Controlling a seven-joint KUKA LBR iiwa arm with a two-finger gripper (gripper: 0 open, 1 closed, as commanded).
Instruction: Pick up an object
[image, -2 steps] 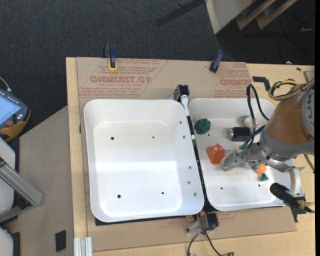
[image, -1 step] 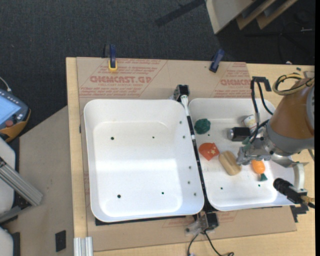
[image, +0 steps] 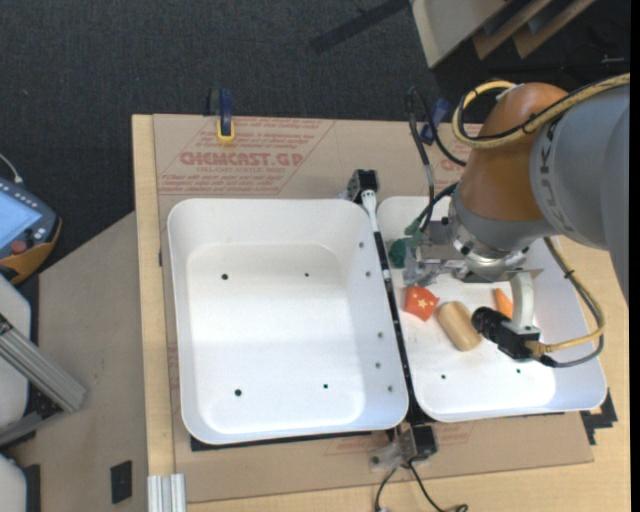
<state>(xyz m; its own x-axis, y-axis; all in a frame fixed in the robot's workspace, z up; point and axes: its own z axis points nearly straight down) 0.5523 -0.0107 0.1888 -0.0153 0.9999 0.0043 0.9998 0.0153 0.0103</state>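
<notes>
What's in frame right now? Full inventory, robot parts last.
bins: two, white, side by side on the bench
red block: one, red with a small yellow mark, right bin near the divider
wooden cylinder: one, tan, right bin, just right of the red block
orange piece: one, orange, right bin, partly hidden by the arm
green item: one, green, right bin's upper left, partly hidden
clamp: one, blue and yellow, board's far edge
arm: one, grey with orange band, over the right bin
</notes>
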